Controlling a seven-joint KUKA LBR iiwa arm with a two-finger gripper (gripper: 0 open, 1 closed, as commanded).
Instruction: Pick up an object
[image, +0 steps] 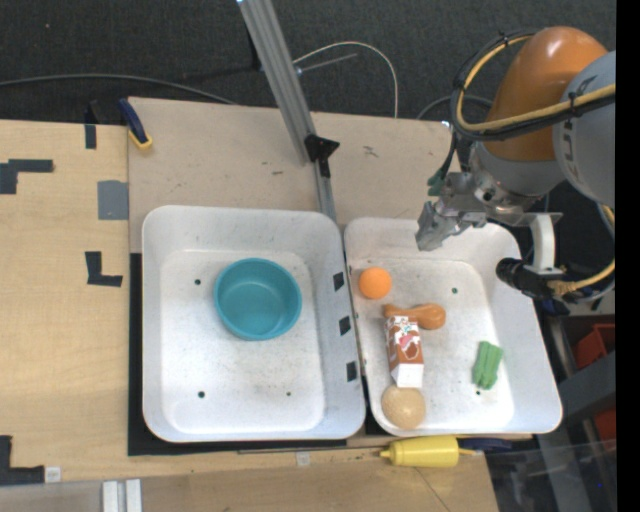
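Note:
In the right bin (520, 300) lie an orange ball (375, 283), a brown drumstick-shaped piece (420, 316), a red and white carton (405, 351), a tan round piece (403, 407) and a green piece (487, 364). My gripper (434, 232) hangs over the far edge of that bin, up and to the right of the orange ball, apart from every object. Nothing is visible in its grasp. A teal bowl (259, 298) sits in the left bin (170, 330).
A yellow mustard bottle (424, 452) lies on the bench just in front of the right bin. A grey metal pole (290, 95) slants down to the gap between the bins. Cables (560, 275) loop at the arm's right side.

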